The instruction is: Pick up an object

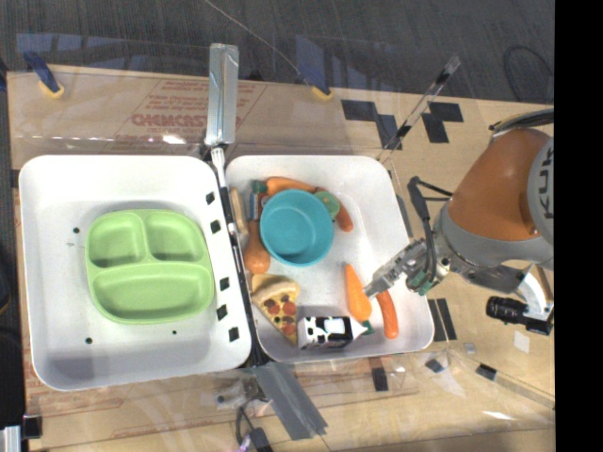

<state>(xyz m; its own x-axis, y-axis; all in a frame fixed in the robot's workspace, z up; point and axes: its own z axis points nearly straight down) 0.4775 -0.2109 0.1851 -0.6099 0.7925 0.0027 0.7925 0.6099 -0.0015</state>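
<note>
Tool (394,277) hovers low at the right bin's (405,217) right wall, beside the orange carrot (356,293); its opening cannot be judged, and nothing visibly sits within it. Step in hand: approach. Next move likely requires centring over the carrot, then descending.

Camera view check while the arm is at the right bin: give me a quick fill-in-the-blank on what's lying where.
1. The green divided plate lies in the ____ bin.
2. The bowl in the right bin is ____ in colour.
3. The gripper is above the right bin's ____ edge, near the carrot.
4. The pizza slice lies beside the black-and-white ____ toy.

Missing words: left; blue; right; cow
</note>
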